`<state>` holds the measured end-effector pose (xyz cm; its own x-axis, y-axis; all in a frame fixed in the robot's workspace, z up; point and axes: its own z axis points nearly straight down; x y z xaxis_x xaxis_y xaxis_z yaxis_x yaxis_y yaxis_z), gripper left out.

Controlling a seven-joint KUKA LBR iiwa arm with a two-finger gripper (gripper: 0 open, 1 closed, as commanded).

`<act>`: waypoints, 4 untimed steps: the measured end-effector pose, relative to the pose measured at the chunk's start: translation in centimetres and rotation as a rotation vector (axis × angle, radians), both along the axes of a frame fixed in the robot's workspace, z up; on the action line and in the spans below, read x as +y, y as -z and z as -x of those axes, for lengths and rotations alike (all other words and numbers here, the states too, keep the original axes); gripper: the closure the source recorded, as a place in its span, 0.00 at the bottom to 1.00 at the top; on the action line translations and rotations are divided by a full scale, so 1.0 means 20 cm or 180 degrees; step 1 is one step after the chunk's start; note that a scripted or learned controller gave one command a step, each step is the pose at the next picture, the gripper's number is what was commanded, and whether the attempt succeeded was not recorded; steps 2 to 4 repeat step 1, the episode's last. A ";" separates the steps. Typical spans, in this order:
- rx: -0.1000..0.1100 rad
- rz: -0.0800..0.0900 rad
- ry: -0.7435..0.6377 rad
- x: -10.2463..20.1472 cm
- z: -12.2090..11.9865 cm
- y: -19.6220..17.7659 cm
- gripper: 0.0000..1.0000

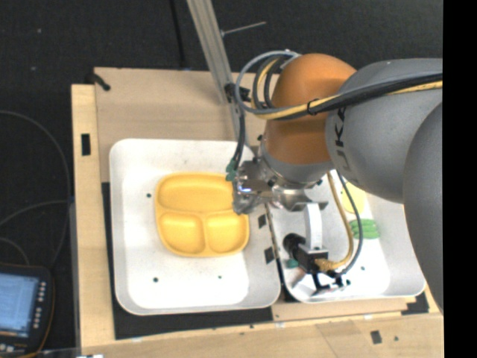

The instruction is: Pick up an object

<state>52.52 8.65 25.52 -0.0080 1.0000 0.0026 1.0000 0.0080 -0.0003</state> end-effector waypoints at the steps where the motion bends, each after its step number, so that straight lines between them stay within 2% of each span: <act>1: -0.0001 0.0001 0.0018 -0.01 0.00 0.00 0.00; 4: -0.0001 0.0001 0.0018 -0.01 0.00 0.00 0.00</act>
